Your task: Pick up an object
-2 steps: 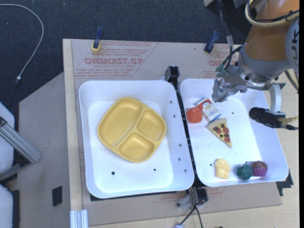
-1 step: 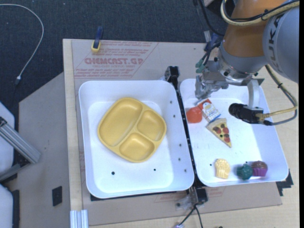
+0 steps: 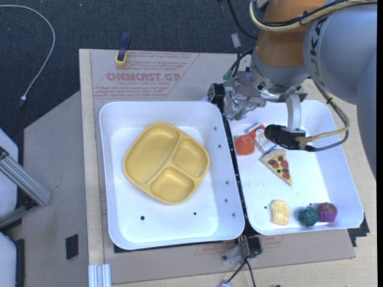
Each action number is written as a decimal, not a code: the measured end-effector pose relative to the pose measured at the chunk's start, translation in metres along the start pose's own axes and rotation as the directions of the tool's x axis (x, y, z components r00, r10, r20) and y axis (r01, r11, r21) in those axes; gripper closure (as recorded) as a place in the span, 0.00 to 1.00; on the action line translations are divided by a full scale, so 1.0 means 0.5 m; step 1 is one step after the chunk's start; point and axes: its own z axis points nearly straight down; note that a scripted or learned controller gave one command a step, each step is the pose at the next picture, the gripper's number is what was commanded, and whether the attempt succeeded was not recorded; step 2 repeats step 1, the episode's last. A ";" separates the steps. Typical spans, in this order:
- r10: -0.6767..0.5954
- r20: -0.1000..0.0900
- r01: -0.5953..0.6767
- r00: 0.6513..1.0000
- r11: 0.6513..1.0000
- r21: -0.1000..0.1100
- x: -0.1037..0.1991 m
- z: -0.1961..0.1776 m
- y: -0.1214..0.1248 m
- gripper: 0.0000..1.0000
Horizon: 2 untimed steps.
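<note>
My gripper [image 3: 239,107] hangs over the far left corner of the right bin [image 3: 341,160], close to the wall between the two bins. Just below it in the view lie an orange-red toy [image 3: 244,144] and a small red and white carton [image 3: 259,137]. Nothing shows in the gripper's grasp. A toy pizza slice [image 3: 277,165] lies mid-bin. Along the near side sit a pale yellow toy [image 3: 279,212], a green toy [image 3: 308,216] and a purple toy [image 3: 327,211].
A yellow divided plate [image 3: 166,162] rests in the left bin [image 3: 119,214]. A black cable connector [image 3: 284,137] from the arm dangles over the right bin beside the carton. The grey arm [image 3: 347,40] covers the bin's far right.
</note>
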 end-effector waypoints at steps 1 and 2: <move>0.001 0.001 -0.001 1.000 1.000 -0.001 0.088 0.015 0.032 1.00; 0.001 0.001 -0.001 1.000 1.000 -0.001 0.088 0.015 0.032 1.00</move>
